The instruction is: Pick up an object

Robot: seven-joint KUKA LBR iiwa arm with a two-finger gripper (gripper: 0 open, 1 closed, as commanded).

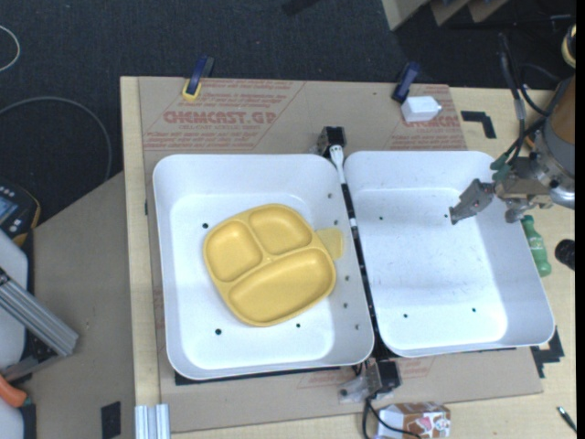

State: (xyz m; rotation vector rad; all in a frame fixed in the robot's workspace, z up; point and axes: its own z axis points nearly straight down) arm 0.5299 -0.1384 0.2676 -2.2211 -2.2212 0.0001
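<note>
A yellow tray (pixel 269 263) with three compartments lies in the left bin (pixel 174 245). The end effector (pixel 471 201) hangs over the right bin (pixel 439 318), near its far right side, fingers apart and holding nothing.

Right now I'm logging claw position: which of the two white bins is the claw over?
The right bin: the claw hangs above its upper part. The left bin holds the yellow divided plate.

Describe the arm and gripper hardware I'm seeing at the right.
The gripper is grey metal with slim, angular fingers, mounted on a boxy grey wrist block. Dark cables loop down along the arm above it. A green cylindrical part sits beside the wrist.
</note>
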